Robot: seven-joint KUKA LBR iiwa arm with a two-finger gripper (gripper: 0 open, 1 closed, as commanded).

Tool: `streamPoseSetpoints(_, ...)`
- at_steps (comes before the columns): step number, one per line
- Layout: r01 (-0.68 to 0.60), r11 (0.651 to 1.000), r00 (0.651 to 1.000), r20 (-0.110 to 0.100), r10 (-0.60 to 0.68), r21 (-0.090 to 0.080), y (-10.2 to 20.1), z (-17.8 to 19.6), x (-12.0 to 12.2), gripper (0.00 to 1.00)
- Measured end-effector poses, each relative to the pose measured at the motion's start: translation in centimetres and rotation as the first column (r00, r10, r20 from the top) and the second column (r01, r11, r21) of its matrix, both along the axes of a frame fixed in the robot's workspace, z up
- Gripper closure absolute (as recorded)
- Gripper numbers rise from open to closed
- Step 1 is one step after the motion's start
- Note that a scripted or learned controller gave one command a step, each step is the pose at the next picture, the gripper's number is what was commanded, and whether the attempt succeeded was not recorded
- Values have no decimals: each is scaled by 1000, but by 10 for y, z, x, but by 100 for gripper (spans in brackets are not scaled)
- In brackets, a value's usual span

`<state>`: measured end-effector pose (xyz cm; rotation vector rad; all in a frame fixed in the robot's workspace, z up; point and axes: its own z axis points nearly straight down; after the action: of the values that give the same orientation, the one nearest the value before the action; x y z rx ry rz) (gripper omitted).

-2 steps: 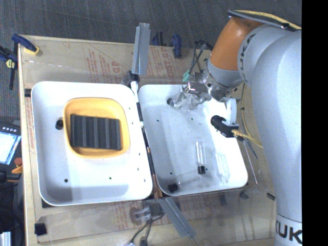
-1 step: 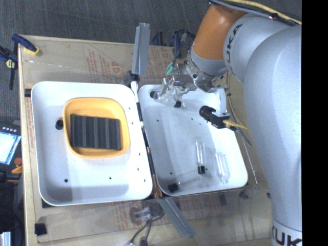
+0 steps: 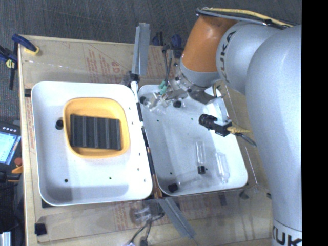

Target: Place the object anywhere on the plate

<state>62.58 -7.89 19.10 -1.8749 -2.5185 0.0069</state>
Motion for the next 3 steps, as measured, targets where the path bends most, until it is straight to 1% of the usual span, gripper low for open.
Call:
streamPoseSetpoints(1, -233, 973, 973, -1, 233, 4, 54, 0, -16, 100)
streamPoseSetpoints(2, -303, 953, 953, 5, 302, 2, 104, 88, -37, 100)
streamPoseSetpoints(3, -490, 872, 872, 0, 490, 4, 92, 14, -27, 100)
